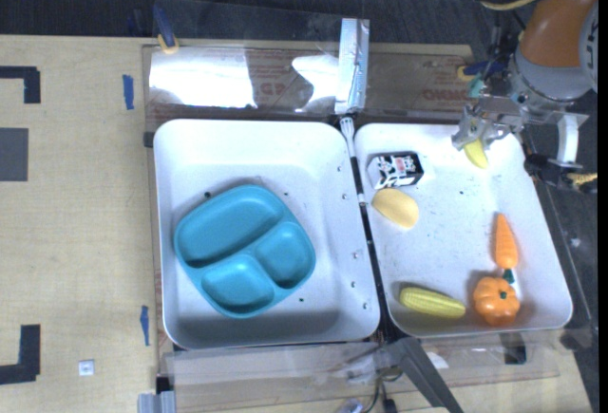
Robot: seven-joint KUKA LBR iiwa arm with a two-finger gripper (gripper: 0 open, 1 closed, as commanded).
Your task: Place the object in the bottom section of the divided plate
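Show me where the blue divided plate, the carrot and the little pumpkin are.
blue divided plate [231, 233], camera view, on the ridge between its sections.
carrot [504, 241], camera view, on the middle of its orange body.
pumpkin [495, 299], camera view, on the centre of its orange body.

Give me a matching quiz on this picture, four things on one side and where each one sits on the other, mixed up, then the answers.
Things:
1. blue plate
2. carrot
3. milk carton
4. pumpkin

Places:
A. right bin, near corner on the right
B. left bin
C. right bin, far end beside the divider
D. right bin, by the right wall, just beyond the pumpkin

Pairs: 1-B, 2-D, 3-C, 4-A
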